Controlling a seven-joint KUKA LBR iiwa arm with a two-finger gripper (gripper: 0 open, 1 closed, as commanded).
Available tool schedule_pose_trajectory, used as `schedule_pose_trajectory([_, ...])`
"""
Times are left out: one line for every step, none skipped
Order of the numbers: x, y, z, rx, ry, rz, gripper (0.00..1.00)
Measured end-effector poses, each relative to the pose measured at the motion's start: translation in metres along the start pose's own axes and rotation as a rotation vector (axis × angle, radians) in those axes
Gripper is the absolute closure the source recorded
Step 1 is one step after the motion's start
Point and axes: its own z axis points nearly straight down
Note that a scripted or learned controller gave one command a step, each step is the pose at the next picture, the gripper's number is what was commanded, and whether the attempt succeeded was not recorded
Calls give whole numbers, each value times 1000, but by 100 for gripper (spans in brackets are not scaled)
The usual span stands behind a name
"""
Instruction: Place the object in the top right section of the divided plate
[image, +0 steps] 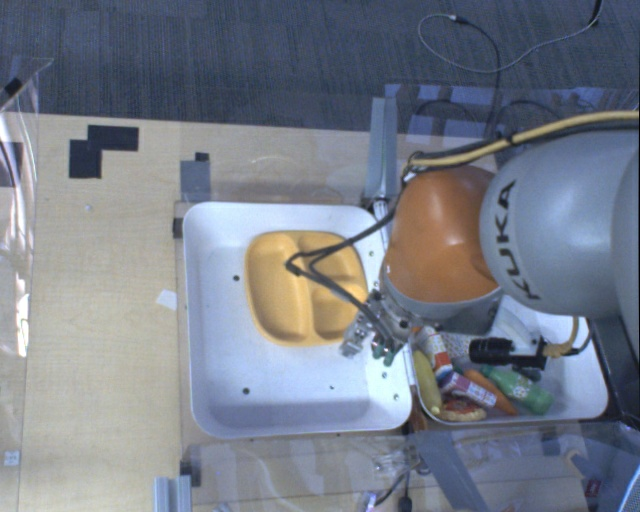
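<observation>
A yellow divided plate (300, 285) lies in the left white bin (230, 390), toward its upper right. Dark ridges split it into sections. The gripper (367, 338) hangs over the plate's lower right rim, under the orange band of the arm (440, 240). A small dark green bit (383, 349) shows at the gripper's tip, just off the plate's edge; what it is cannot be made out. A black cable runs from the wrist across the plate.
The right bin (590, 395) is largely covered by the arm. Its near part holds several small items: a yellow one (425, 378), a red and white one (462, 388), an orange one (495, 392) and a green one (530, 398).
</observation>
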Motion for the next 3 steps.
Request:
schedule_pose_trajectory([0, 0, 0, 0, 0, 1, 0])
schedule_pose_trajectory([-2, 2, -11, -5, -4, 2, 100])
schedule_pose_trajectory([-2, 2, -11, -5, -4, 2, 0])
